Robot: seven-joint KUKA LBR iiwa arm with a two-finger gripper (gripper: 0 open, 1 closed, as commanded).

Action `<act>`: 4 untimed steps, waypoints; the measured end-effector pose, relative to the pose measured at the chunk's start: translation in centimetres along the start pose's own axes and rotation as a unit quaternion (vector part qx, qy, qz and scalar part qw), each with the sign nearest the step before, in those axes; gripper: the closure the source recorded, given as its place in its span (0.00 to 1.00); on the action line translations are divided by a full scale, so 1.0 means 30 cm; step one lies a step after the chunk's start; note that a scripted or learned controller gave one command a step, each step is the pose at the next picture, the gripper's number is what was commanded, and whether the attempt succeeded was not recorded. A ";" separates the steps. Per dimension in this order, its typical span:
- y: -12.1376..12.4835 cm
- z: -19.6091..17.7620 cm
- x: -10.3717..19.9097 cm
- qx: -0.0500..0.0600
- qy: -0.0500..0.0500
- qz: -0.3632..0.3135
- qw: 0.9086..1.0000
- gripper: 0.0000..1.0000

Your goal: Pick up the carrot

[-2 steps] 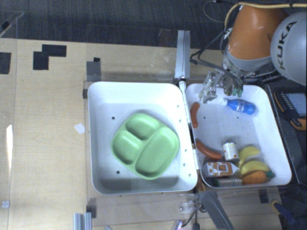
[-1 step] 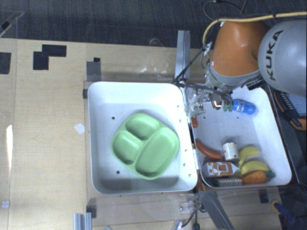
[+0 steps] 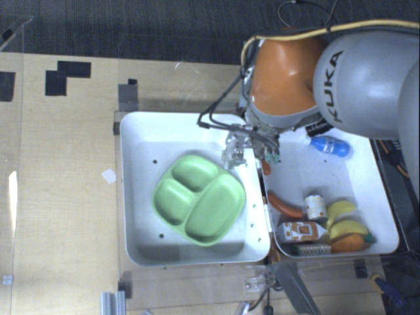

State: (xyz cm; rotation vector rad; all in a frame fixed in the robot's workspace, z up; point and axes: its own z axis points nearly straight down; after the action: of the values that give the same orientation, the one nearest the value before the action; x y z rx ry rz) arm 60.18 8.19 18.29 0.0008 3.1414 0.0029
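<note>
The gripper (image 3: 249,148) is positioned over the bins' shared wall at frame centre; its finger state cannot be determined. The carrot (image 3: 286,206) is located below and right of it in the right bin (image 3: 387,241), long axis running upper-left to lower-right.

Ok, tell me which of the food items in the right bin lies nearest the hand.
The long orange carrot, lying at the bin's left side just below the hand. The bananas and the orange sit further off toward the lower right corner.

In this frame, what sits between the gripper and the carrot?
In the camera view, only bare white floor of the right bin beside the wall dividing the bins separates the gripper from the carrot, which lies below it. Nothing else lies between them.
</note>
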 end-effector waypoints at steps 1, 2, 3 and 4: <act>0.157 0.091 0.070 0.000 0.001 0.073 0.997 1.00; 0.090 -0.003 -0.133 0.000 -0.002 0.187 0.982 1.00; 0.155 -0.383 -0.059 0.000 -0.002 0.190 0.982 1.00; 0.287 -0.407 -0.189 0.000 -0.002 0.158 0.987 1.00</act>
State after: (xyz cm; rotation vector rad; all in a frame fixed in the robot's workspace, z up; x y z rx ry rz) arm 65.85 16.78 30.52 0.4972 3.0988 0.0021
